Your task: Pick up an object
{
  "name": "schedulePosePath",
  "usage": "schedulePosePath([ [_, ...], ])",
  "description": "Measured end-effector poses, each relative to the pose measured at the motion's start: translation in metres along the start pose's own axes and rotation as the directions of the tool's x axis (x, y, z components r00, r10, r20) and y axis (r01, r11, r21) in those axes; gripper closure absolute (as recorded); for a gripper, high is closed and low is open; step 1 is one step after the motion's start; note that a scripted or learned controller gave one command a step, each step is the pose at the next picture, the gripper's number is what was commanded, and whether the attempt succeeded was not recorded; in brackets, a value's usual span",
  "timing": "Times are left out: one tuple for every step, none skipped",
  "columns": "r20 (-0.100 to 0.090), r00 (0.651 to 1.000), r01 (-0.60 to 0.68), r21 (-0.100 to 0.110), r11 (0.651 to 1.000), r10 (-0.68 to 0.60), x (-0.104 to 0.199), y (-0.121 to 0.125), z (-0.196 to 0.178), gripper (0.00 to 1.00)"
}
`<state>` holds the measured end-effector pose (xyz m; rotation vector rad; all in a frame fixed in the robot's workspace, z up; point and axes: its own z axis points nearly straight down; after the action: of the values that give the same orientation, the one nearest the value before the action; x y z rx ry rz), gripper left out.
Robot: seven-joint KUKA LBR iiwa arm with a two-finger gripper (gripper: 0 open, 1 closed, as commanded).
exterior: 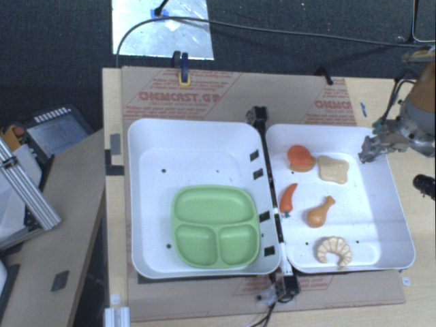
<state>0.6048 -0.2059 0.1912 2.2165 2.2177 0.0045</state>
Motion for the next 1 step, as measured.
schedulePosePath([
  [0.0, 1.0, 0.003, 0.0, 1.0, -0.003, -0.0005, 0.0017, -0.0424, 1.0],
])
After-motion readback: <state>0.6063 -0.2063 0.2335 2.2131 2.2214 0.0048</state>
